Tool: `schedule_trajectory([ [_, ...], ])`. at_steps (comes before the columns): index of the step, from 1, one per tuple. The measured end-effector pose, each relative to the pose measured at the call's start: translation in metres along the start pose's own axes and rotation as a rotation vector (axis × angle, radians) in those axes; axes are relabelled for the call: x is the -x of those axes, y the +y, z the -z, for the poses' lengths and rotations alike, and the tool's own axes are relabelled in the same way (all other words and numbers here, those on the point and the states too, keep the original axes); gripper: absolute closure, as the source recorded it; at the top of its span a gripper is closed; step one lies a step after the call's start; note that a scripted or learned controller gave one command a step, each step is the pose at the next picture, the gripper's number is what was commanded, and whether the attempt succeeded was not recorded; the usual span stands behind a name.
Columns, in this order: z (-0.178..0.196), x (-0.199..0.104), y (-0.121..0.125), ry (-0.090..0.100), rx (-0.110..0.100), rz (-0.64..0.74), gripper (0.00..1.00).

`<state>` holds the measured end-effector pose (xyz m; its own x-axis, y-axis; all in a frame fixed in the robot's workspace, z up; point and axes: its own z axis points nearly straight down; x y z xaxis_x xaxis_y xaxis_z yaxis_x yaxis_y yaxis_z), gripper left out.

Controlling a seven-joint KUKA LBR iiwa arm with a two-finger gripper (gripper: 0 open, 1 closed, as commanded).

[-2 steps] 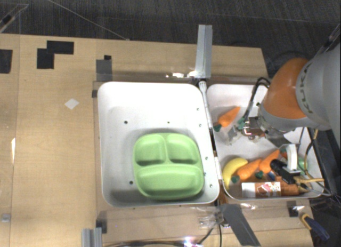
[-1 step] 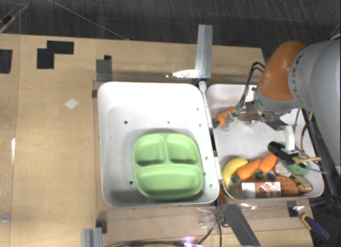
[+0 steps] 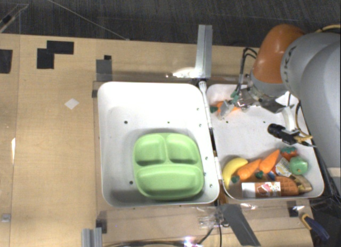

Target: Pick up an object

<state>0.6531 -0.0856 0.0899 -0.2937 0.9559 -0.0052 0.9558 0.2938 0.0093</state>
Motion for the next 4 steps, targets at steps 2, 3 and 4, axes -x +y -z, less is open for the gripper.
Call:
schedule_trajectory([
  [2,0.000,-0.001,-0.004,0.000,0.000,-0.251,0.00],
  [3,0.098,-0.038,0.031,0.002,-0.002,-0.302,0.00],
  [4,-0.001,0.013,0.015,0.001,-0.001,-0.225,0.00],
])
